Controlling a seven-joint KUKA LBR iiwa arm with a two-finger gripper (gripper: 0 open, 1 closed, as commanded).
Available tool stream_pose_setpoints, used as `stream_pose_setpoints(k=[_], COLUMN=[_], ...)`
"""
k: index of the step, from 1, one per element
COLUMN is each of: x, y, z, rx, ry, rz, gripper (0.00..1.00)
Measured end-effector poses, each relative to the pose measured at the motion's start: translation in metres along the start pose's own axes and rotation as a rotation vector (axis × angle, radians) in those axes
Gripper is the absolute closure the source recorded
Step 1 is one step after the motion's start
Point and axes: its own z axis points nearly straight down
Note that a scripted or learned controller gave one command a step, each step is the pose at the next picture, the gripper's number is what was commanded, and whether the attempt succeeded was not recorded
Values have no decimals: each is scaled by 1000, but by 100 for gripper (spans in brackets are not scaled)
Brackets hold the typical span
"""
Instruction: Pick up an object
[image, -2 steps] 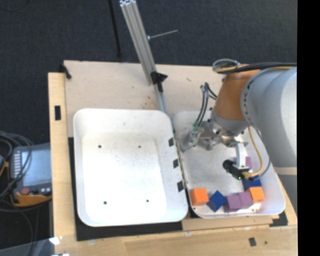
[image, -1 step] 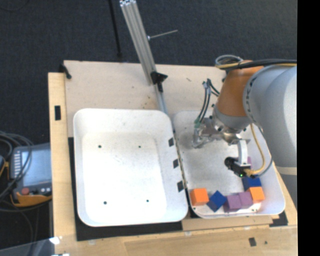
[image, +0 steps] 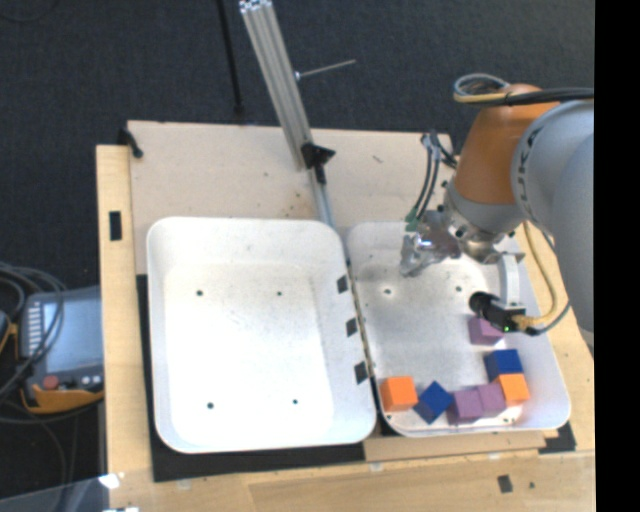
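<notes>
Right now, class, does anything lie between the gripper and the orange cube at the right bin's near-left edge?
Nothing visible does. The gripper hangs above bare white bin floor; the orange cube lies beyond it, a blue cube beside it.

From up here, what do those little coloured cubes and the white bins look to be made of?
The cubes, like the orange one and the blue one, look like foam or painted wood: flat matte colour, no glare, though the picture can't settle which. The bins, left and right, look like thin moulded plastic: smooth white, rounded corners, raised rims, speckled with dirt.
</notes>
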Motion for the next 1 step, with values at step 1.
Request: stream_pose_setpoints(k=[1], x=[6], y=[5], z=[-62], rx=[0], ry=[0], rz=[-7], gripper=[100])
